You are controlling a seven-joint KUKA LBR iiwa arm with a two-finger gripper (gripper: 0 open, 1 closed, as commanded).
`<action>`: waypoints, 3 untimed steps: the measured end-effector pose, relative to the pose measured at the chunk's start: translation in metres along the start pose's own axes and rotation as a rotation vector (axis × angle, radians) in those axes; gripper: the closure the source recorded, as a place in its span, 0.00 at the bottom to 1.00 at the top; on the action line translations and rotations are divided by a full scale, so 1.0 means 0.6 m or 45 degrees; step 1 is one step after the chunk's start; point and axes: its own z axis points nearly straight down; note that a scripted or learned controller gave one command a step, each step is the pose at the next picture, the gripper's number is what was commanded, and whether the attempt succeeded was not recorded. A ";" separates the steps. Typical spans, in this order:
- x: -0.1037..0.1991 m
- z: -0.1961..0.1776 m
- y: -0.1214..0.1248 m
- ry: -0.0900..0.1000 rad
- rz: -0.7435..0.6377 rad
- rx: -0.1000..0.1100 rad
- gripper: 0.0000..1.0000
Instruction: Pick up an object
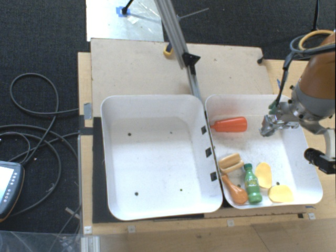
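Now: gripper (269, 126) hovers over right bin (299, 156), near far right side, nothing visible between jaws; jaws' spread can't be told. Orange carrot-like toy (229, 124) lies by bin's far left corner. Hot dog (230, 163), green bottle (252, 183), yellow pieces (264, 174) crowd near edge. Left bin (113, 140) alongside.

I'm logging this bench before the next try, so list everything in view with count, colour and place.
bins: 2, white, side by side on the bench
carrot-like piece: 1, orange-red, far end of right bin
hot dog: 1, tan, right bin near divider
drumstick-like piece: 1, orange, right bin near corner
bottle: 1, green, beside it
yellow pieces: 2, right bin near edge
cables: black, floor at left
gripper: 1, metal, over right bin
arm: 1, grey and orange, right
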 end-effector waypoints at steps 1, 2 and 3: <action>0.101 -0.010 0.016 0.001 -0.002 0.001 1.00; 0.193 0.006 0.029 0.001 -0.001 0.004 1.00; 0.280 0.022 0.033 0.001 0.000 0.005 1.00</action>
